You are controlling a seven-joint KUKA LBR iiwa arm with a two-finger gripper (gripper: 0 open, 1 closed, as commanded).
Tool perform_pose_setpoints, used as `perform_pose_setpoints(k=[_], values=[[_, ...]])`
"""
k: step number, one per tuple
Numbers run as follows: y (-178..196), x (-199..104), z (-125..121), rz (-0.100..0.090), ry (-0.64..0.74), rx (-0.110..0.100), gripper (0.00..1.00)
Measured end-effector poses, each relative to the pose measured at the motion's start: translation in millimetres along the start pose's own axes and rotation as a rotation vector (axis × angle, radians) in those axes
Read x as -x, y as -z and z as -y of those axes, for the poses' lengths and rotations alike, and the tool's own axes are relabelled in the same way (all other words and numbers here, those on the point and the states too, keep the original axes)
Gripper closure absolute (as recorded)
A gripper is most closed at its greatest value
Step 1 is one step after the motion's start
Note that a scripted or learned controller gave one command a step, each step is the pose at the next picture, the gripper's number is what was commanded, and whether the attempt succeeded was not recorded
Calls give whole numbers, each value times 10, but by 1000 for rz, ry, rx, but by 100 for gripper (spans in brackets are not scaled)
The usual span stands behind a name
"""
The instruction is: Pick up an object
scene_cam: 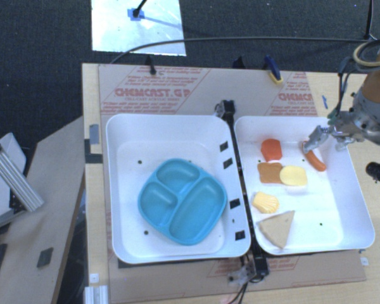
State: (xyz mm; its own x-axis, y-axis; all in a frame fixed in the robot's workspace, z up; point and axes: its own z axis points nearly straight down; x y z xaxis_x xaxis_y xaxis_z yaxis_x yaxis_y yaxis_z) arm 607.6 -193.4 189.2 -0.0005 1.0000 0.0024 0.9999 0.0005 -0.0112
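Gripper [315, 143] hung over right bin [348, 189], its tip just above an orange carrot-like piece [316, 161]; fingers too blurred, couldn't tell gap. Arm [373, 100] cut off at right.

Both white bins [171, 128] look like smooth plastic with a light gloss. The blue divided plate [182, 201] looks like smooth plastic too, a little shiny. The table [196, 87] has a matt, cardboard-like brown surface with red print. The tool [318, 138] looks like bare grey metal. The food pieces, such as the orange one [272, 149], look matt.
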Motion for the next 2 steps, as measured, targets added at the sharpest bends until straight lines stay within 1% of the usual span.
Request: perform_pose_setpoints(k=[1,2], values=[[82,-6,-31,3,3,13,0],[-481,82,-70,3,1,10,0]])
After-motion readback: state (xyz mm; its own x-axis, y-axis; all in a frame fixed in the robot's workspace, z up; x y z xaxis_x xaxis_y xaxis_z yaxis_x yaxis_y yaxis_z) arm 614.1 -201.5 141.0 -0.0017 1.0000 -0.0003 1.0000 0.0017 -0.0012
